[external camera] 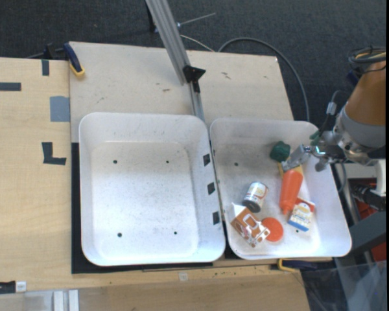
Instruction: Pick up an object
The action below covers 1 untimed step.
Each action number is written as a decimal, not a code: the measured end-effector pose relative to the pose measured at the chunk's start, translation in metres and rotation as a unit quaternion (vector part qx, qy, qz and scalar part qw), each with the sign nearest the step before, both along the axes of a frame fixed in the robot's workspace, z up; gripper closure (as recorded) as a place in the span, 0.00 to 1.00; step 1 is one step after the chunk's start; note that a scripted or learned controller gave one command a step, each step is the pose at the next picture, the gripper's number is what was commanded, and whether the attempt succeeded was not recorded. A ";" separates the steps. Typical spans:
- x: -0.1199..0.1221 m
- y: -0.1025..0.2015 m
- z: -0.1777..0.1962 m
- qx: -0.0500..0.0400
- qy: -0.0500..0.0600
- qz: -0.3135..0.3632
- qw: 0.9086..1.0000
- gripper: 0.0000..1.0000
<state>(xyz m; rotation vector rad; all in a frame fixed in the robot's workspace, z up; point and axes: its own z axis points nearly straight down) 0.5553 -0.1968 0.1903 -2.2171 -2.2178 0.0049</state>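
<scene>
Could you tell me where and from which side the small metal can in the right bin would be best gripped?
Probably across its round sides, coming from above: the small metal can lies tilted with free space left and right, apart from the orange carrot-shaped toy and the orange-and-white box.

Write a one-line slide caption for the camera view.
Gripper poised over the right bin, above an orange bottle, near a green cap, a can and small cartons.
</scene>
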 end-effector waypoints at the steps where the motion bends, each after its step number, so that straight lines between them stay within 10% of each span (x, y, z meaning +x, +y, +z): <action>1: 0.001 0.000 0.003 -0.001 -0.002 0.001 1.000 0.00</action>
